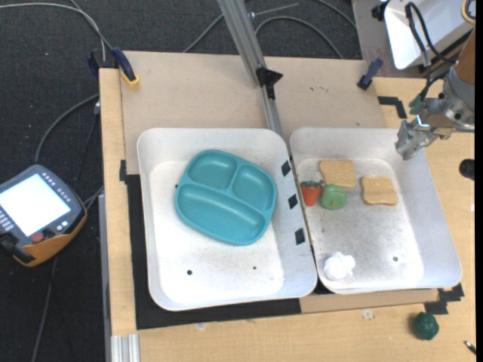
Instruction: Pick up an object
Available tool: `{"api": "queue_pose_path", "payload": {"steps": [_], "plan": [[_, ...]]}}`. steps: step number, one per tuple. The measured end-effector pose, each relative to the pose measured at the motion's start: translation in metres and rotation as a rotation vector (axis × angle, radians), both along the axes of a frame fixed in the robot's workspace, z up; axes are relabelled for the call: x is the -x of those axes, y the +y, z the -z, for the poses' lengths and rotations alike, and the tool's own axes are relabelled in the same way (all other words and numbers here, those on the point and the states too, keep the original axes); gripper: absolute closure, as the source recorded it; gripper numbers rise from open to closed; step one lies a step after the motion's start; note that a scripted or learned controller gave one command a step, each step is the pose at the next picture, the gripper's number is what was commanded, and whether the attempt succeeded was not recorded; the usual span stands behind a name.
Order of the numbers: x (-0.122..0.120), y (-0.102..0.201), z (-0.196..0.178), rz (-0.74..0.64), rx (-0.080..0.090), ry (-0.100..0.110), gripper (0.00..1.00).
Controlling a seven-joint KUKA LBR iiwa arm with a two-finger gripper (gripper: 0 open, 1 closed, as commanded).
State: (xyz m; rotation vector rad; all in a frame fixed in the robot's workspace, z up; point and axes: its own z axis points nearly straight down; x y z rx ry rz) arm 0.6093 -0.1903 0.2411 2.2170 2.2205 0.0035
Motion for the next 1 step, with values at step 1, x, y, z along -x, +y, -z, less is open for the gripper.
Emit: {"api": "queue_pose_path", "payload": {"steps": [1], "plan": [[-0.0071,0.0599,-0.0076,-0.006,-0.004,0.002,1.00]]}}
